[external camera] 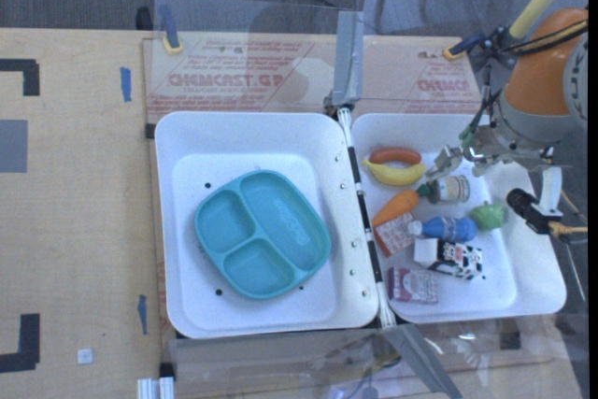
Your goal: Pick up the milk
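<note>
The milk point(454, 257) is a small white carton with black cow patches. It lies on its side in the right bin point(537, 280), near the middle of the front half. My gripper point(455, 160) hangs over the back half of that bin, just above a small glass jar point(451, 190). It is well behind the milk and apart from it. The grey arm with its orange band point(537, 75) comes in from the upper right.
Around the milk lie a blue bottle point(448, 227), a red-and-white packet point(396, 234), a pink pouch point(412, 285) and a green toy point(488, 216). Further back are a carrot point(396, 206), a banana point(394, 171) and a red sausage point(396, 154). The left bin point(177, 154) holds a teal divided plate point(263, 233).
</note>
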`<state>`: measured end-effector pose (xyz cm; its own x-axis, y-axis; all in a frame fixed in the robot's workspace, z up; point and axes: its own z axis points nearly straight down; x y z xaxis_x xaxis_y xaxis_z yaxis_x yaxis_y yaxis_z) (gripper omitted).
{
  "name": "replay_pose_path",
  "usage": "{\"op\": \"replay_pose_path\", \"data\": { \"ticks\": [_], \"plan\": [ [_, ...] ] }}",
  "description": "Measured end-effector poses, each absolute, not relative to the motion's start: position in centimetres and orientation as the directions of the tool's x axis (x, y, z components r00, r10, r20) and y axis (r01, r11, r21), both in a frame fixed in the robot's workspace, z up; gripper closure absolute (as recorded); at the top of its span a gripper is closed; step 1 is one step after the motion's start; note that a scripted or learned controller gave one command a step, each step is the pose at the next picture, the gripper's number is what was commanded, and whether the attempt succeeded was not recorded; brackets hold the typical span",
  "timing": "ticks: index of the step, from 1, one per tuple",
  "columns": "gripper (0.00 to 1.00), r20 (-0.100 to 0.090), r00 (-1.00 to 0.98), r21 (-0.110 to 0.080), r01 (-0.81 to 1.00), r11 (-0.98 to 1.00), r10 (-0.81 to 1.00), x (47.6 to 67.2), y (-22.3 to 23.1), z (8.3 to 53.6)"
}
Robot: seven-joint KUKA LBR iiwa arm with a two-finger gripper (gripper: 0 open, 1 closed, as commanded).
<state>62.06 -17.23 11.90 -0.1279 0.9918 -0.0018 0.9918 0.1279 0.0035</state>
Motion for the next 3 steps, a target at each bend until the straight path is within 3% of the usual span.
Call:
{"op": "replay_pose_path", "data": {
  "ticks": [1,2,3],
  "plan": [
    [0.00,-0.003,-0.261,0.003,0.965,0.261,0.965,66.8,-17.1,8.6],
    [0.00,-0.003,-0.069,-0.003,0.998,0.069,0.998,66.7,-12.8,8.6],
    [0.00,-0.004,-0.094,0.005,0.996,0.095,0.996,61.2,-18.5,8.7]
  ]
}}
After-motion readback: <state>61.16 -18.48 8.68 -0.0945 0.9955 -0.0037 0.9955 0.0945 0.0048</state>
